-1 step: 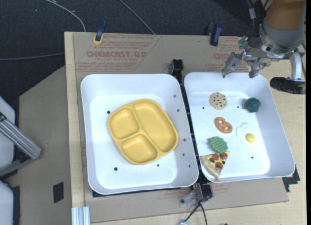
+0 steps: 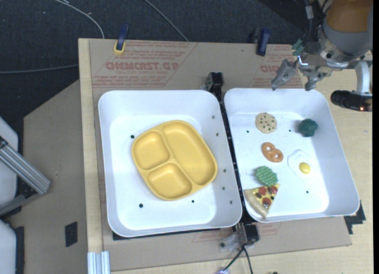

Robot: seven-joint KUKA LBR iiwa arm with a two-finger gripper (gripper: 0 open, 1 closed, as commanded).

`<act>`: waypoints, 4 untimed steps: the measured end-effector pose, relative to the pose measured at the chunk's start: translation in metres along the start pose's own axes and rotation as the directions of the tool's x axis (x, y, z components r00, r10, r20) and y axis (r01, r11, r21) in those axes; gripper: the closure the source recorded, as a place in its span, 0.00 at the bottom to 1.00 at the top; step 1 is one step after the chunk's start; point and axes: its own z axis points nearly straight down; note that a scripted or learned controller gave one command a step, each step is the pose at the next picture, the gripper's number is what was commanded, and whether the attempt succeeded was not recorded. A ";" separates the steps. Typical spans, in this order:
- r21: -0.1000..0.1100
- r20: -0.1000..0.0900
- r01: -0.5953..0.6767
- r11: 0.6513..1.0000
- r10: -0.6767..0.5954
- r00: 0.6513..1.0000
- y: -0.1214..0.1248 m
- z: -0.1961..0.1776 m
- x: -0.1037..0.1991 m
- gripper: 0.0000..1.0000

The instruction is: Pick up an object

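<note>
Arm: grey metal with an orange band, reaching in from the upper right.
Gripper: two thin metal fingers spread wide apart with nothing between them; it hangs over the far rim of the right bin.
Right bin: shallow, smooth white plastic with rounded corners; it holds all six small toy foods.
Cookie: flat tan disc dotted with dark chips, near the far side of the right bin, closest of the foods to the gripper but well apart from it.
Green lump: dark teal, rounded and bumpy, to the right of the cookie.
Pretzel: orange-brown twisted loop, just below the cookie.
Fried egg: flat white patch with a round yellow yolk, right of the pretzel.
Green vegetable: bright green, knobbly grid surface, below the pretzel.
Pizza slice: wedge with a pale crust and red and yellow topping, touching the green vegetable, at the near left corner of the right bin.
Left bin: same white plastic, with small dark dots on its floor.
Plate: glossy yellow plastic, rounded, split into three hollows, lying tilted in the middle of the left bin.
Board: brown printed cardboard under both bins, held by a blue clamp on its far edge.
</note>
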 end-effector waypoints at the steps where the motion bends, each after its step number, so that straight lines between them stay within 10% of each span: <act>1: 0.005 0.000 0.001 1.000 -0.001 1.000 0.004 0.044 0.002 0.00; 3: 0.004 -0.001 0.000 1.000 0.000 1.000 -0.004 0.134 0.007 0.00; 4: -0.003 0.000 0.000 1.000 0.000 1.000 -0.002 0.120 0.007 1.00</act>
